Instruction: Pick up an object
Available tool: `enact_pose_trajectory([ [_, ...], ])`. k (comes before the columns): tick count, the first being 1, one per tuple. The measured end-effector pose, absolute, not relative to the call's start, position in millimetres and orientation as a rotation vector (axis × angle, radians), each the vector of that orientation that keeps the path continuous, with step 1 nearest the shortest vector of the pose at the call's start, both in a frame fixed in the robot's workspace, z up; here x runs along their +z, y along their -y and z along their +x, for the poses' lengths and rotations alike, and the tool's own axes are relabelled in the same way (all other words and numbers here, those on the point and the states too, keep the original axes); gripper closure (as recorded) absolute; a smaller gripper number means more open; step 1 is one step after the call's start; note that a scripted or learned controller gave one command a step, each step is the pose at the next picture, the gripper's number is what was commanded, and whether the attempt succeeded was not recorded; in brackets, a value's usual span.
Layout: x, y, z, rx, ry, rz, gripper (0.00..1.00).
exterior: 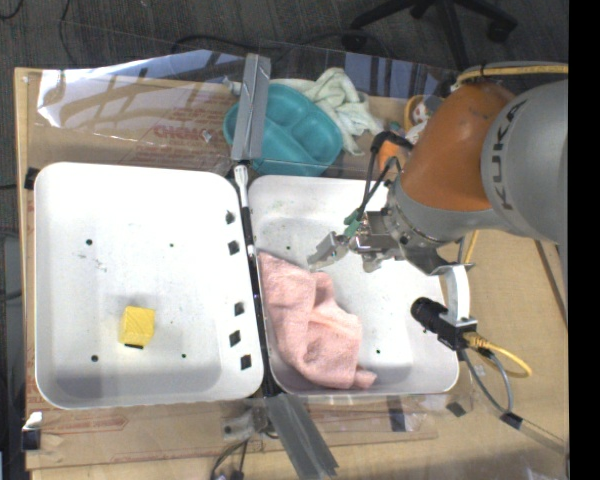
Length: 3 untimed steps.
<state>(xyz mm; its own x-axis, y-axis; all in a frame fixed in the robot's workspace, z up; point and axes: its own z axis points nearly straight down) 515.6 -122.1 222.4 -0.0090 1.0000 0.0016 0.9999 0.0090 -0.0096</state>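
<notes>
My gripper [325, 251] sat over the right bin [420, 363], near its upper middle, with the arm coming in from the right. Nothing was between the fingers. At this slant I couldn't tell whether they were apart or together; they blurred into one pale shape against the white floor.

Nearest candidate was the pink cloth [312, 323]. It lay in the same bin, against the left wall by the divider, bunched and folded. Its top edge sat just below and slightly left of my fingertips, close but not touching as far as I could see. The long axis ran from upper left, at the divider, down toward the lower right. The bulk was thickest in the lower half, well below the gripper.

The other option was the yellow block [138, 326], in the left bin [50, 268], lower left, well apart from me and across the divider.

My judgement: the cloth was the obvious target. The move needed was short, down-frame and a bit left, then a descent onto a raised fold. Closing across the short axis looked better than along it. Risks: pinching only a thin top layer, or clipping the divider wall on the left.
</notes>
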Motion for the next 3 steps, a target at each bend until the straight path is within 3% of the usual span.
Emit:
enact_pose_trajectory([
  [1,97.8,154.5,528.7,0.004,2.555,-1.815,0.00],
  [2,105.8,154.6,529.2,0.006,2.559,-1.808,1.00],
  [3,121.3,201.7,522.6,0.005,2.357,-2.071,1.00],
])
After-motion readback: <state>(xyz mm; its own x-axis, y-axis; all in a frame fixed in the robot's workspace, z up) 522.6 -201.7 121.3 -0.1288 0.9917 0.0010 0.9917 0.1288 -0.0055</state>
